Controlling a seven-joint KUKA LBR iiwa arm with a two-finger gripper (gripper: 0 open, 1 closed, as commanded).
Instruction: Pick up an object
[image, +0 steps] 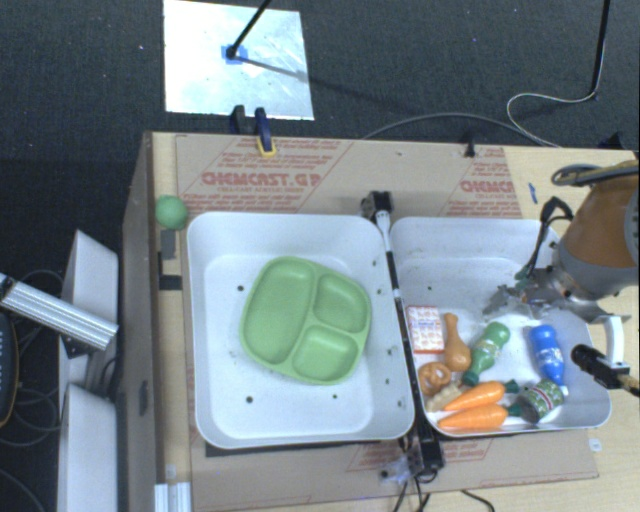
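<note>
**Me:** Nearest the bottom edge, in the right bin (600, 410), I've got two carrots (478, 408) lying touching; just above them a small green bottle (487, 350), a blue bottle (547, 352), a brown pear-shaped toy (456, 347) and a little printed card (424, 328).

**Colleague:** What would you go for?

**Me:** I'd judge the blue bottle best; it lies a little apart from the pile, so a straight descent with jaws across its short side should avoid nudging neighbours.

**Colleague:** And the gripper?

**Me:** The gripper (520, 293) sits at centre right, above the toys; I can't tell its state, and I see nothing in it; the green tray (306, 320) fills the left bin (215, 330).
</note>
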